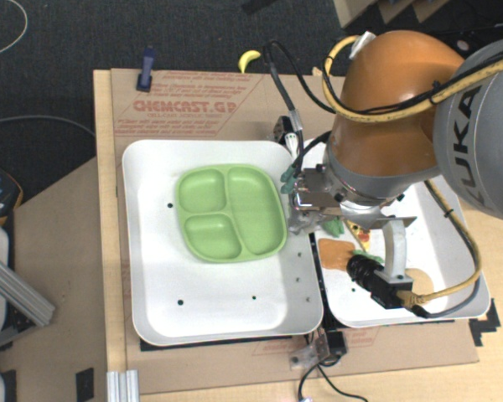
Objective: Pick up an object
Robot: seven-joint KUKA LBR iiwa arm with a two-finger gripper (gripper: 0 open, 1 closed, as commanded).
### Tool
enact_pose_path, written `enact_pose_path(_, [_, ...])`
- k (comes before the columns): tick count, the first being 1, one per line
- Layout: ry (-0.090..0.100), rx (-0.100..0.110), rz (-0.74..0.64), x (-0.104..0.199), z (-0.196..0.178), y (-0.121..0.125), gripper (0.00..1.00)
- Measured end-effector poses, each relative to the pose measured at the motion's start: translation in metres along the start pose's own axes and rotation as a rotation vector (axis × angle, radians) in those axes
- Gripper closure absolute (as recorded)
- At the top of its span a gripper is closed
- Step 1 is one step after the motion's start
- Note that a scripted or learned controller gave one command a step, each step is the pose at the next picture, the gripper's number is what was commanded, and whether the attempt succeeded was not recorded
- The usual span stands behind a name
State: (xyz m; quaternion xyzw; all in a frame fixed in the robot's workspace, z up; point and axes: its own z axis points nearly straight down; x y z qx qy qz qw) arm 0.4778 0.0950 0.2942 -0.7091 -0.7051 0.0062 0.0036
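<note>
Jaws first: honestly can't tell if they're wide or pinched, since the arm's fat orange wrist point(390, 99) sits right on top of them, hanging over the 9 o'clock side of the right bin point(453, 249).

Small stuff lies in that bin just below the wrist. An orange-brown piece point(337, 255) sits by the bin's 9 o'clock wall with its long side running roughly 9 to 3. A tan curved piece point(419, 280) is near it toward 3 o'clock. A bit of green point(332, 224) peeks out at 12 o'clock of the orange-brown one. I'd guess toy food, but it's too covered up to say.

The left bin point(151, 249) holds a green divided plate point(232, 213), lying flat in the half toward 12 o'clock. It's turned a little, so its one long compartment runs about 12 to 6 on the 3 o'clock side and two smaller ones sit on the 9 o'clock side.

Both bins rest on a brown cardboard sheet point(184, 103) with red CHEMCAST print covering the table. On its 12 o'clock edge are a blue clip-like thing point(145, 69) and a small yellow thing point(249, 58). Dark carpet point(67, 40) with loose cables lies around it.
</note>
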Motion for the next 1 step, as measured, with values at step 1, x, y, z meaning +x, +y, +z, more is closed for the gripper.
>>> enact_pose_path(1, [0.006,-0.031,-0.004,-0.0313,-0.1441,0.001,1.0])
